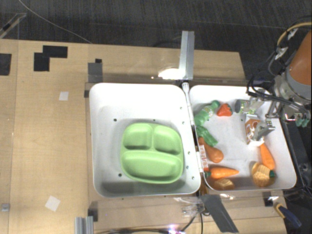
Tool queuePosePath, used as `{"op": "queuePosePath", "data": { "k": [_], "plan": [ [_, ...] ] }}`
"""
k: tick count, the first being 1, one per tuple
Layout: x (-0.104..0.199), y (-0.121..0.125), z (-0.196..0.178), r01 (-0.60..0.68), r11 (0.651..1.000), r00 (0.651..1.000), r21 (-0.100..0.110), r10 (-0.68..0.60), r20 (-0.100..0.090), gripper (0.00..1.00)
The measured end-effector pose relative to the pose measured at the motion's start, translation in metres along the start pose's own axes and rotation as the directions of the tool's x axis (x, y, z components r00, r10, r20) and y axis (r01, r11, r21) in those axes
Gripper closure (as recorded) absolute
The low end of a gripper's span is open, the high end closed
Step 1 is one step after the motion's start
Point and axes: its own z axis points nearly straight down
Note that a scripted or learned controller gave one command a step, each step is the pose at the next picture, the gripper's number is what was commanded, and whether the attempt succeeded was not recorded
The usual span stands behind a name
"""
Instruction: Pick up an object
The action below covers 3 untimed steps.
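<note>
The gripper (258,129) is hanging low in the right bin (233,164); whether it is spread or pinching anything cannot be told. A carrot (266,156) is lying just beneath it, another carrot (223,171) farther left, and the green tray (152,152) beyond, in the left bin (105,130).

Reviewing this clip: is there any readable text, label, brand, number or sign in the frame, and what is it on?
No text can be read in this view.
Divider strip between the two bins: carries red and white marks, too small and blurred to read.
Brown-and-white item by the gripper: pale patches, no legible lettering.
Black shapes on the bench: plain blocks, not characters.
</note>
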Motion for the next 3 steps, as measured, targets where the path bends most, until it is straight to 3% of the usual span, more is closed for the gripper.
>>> {"op": "queuePosePath", "data": {
  "k": [1, 2, 3],
  "plan": [
    [0.010, -0.043, 0.126, 0.100, 0.995, 0.995, -0.004, -0.100, -0.011, 0.00],
    [0.030, -0.071, 0.171, 0.353, 0.936, 0.935, 0.005, -0.353, 0.007, 0.00],
    [0.039, -0.068, 0.172, 0.254, 0.967, 0.967, 0.005, -0.254, 0.007, 0.00]
  ]
}}
